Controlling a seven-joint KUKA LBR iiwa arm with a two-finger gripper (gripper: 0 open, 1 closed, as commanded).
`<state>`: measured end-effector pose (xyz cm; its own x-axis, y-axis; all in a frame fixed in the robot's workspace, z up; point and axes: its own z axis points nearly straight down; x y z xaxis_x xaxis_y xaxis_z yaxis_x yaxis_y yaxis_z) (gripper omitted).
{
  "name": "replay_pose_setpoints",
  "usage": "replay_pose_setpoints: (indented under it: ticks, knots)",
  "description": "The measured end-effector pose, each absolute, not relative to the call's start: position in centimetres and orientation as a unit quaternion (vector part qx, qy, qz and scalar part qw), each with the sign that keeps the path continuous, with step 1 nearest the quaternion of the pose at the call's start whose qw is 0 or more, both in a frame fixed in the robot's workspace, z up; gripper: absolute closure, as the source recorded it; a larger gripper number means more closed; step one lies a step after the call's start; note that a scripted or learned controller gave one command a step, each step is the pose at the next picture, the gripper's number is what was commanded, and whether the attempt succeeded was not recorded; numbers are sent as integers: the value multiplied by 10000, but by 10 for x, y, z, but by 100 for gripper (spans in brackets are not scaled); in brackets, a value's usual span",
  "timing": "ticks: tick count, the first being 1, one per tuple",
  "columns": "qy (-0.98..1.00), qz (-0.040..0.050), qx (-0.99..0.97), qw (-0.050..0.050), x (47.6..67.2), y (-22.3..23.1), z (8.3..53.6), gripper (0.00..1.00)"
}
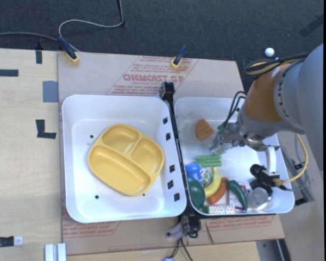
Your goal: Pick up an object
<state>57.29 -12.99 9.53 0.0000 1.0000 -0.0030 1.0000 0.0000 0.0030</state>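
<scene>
We look down on a tabletop (22,145) covered in part by a sheet of brown cardboard (152,78), on which two shallow white bins sit side by side, touching along a black clip strip. The left bin (76,113) holds a yellow divided plate (126,159), lying flat and turned at an angle, roughly in the bin's middle. The right bin (282,203) holds the loose things. A small orange-brown block (204,129) lies alone in the upper part of that bin, apart from the rest. Below it, a cluster sits near the bin's front edge: a flat green piece (208,160), a blue piece (192,171) just beside it, a dark green piece (196,191), a yellow banana (213,185), an orange-red piece (218,192) touching the banana, and another dark green piece (234,189) next to that. The pieces in this cluster overlap, and we cannot tell exactly which rests on which. The grey arm (293,99), with its orange band, reaches in from the right over the right bin. The hand (223,140) hangs low over the bin, just right of the orange-brown block and just above the flat green piece. We cannot tell whether it is spread or pressed together, and we see nothing held in it. Two yellow clamps (179,57) grip the cardboard's far edge.
</scene>
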Motion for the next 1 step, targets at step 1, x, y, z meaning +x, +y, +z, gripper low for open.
replay_pose_setpoints:
  ticks: [1]
  knots:
    - [7071, 0, 7071, 19, 573, -130, 95, 0]
